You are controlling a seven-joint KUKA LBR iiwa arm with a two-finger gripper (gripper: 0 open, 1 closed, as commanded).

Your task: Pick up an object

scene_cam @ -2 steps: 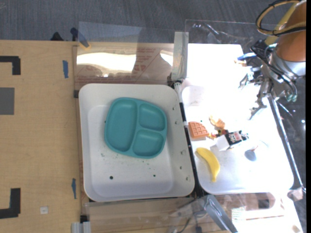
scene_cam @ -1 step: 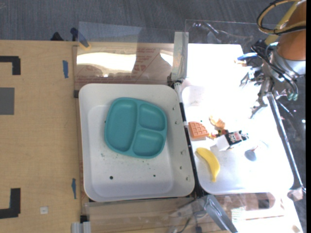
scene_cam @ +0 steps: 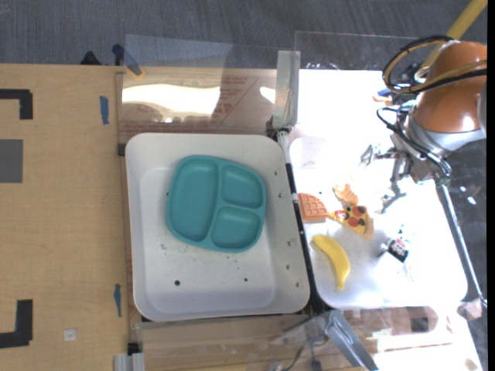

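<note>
My gripper [scene_cam: 378,179] hangs over the right bin [scene_cam: 433,284], in its upper right part, below the orange-banded wrist [scene_cam: 452,91]. Its two metal fingers stand apart with nothing between them, so it is open. To its lower left lie a toy pizza slice [scene_cam: 355,217], a small orange piece [scene_cam: 343,192] and a brown waffle [scene_cam: 312,206]. A yellow banana [scene_cam: 332,260] rests nearer the bin's front. A small black item [scene_cam: 397,248] sits just below the gripper. None of them touches the gripper.
The left bin [scene_cam: 147,284] holds a teal divided plate [scene_cam: 216,203]. A raised divider [scene_cam: 298,230] runs between the bins. Cardboard [scene_cam: 54,207] covers the bench to the left. Cables [scene_cam: 418,60] loop over the arm at the upper right.
</note>
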